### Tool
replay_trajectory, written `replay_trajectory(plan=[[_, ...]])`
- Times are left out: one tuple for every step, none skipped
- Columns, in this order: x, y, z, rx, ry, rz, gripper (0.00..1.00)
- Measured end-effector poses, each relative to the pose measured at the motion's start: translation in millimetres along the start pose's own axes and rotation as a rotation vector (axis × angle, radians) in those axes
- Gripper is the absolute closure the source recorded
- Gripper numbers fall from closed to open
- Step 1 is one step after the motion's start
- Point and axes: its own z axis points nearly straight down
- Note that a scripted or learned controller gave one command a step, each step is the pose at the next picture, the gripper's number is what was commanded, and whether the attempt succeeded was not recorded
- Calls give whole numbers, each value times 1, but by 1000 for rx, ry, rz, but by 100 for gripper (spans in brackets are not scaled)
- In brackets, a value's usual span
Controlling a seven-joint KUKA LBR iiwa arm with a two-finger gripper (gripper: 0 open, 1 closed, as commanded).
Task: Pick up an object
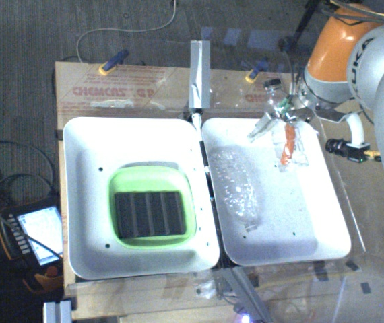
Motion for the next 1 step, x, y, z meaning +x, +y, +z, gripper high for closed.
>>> replay_trajectory(plan=[[64,8,-27,2,0,-35,100]])
